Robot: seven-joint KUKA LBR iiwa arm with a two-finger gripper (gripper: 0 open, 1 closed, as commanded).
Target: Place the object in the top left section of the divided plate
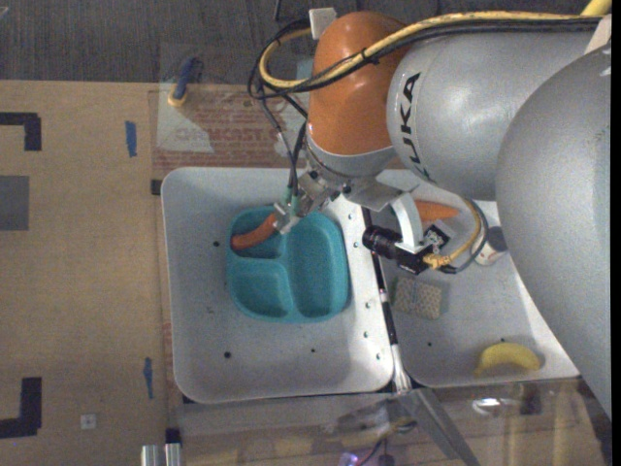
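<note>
The grey KUKA arm with its orange band reaches in from the right, and its end effector [288, 214] hangs over the upper left part of the teal plastic divided plate [291, 265], which lies in the left shallow white bin [194, 289]. Whether the end effector is apart or together cannot be told at this size.

Just to the left of the end effector, and reaching up to its tip, lies the orange carrot-shaped object [252, 234]. It rests in the plate's top left section, curved along that section's outer rim. Whether the end effector is gripping it or only touching it is unclear.

Below the end effector the plate shows 2 more sections, a small 1 at lower left and a long 1 down the right side.

To the right of the end effector, past the bins' shared edge, the right shallow white bin [456, 357] holds a grey speckled square sponge-like pad [419, 297], and further down to the right a yellow banana-shaped toy [506, 358]. A second orange piece [434, 210] shows just under the arm's wrist, partly hidden.

Both bins sit on the tan wooden counter [78, 260], which carries black corner marks and blue tape strips [130, 137] well left of the end effector.
</note>
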